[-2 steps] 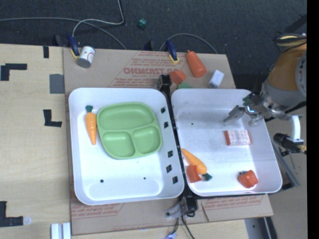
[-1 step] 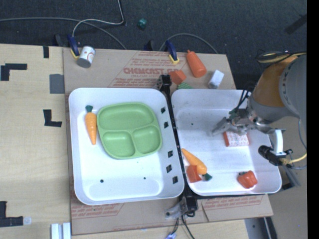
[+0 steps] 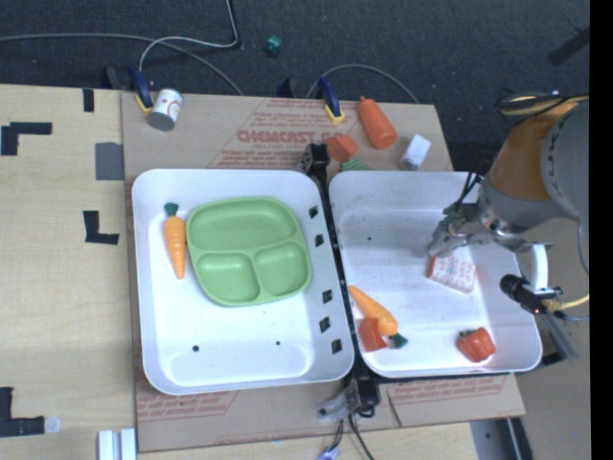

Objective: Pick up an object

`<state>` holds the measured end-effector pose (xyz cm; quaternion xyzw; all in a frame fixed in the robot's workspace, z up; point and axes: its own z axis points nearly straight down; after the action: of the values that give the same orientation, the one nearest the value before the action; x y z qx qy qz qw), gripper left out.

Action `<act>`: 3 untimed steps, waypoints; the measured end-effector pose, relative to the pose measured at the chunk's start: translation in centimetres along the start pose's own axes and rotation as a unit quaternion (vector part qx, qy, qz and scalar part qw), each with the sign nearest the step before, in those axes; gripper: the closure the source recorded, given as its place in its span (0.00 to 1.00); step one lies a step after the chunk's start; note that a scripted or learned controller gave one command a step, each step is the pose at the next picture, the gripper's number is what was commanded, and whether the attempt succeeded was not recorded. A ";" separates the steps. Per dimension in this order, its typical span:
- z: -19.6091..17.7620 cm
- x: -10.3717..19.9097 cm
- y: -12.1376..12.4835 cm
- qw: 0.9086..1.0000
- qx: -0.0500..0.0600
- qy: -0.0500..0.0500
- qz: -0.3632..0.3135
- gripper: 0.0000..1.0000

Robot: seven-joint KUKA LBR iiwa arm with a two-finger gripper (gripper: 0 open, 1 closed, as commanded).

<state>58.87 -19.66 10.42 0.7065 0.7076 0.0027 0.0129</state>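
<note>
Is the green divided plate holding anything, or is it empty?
Empty. The green divided plate lies flat in the left bin, all three compartments bare; the toy carrot lies beside it on the bin floor.

A small can (image 3: pixel 166 107) lies on the cardboard sheet (image 3: pixel 278 132) behind the bins, beside a blue clamp (image 3: pixel 142 88). A second clamp (image 3: pixel 330 101) grips the sheet's rear edge. A black cable (image 3: pixel 196 48) loops across the dark floor near a teal bit (image 3: pixel 273 43).

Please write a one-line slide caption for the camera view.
Arm's hand hovers over a packet in the right bin; green plate in the left bin.
</note>
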 end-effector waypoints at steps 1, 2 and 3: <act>0.0 0.0 0.0 1.000 0.000 0.000 0.000 0.00; 1.2 -2.7 -3.6 1.000 0.002 0.004 -0.001 0.00; 1.1 -0.5 -7.7 1.000 0.000 0.001 0.001 0.00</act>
<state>51.20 -20.18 9.11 0.7070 0.7071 0.0031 0.0125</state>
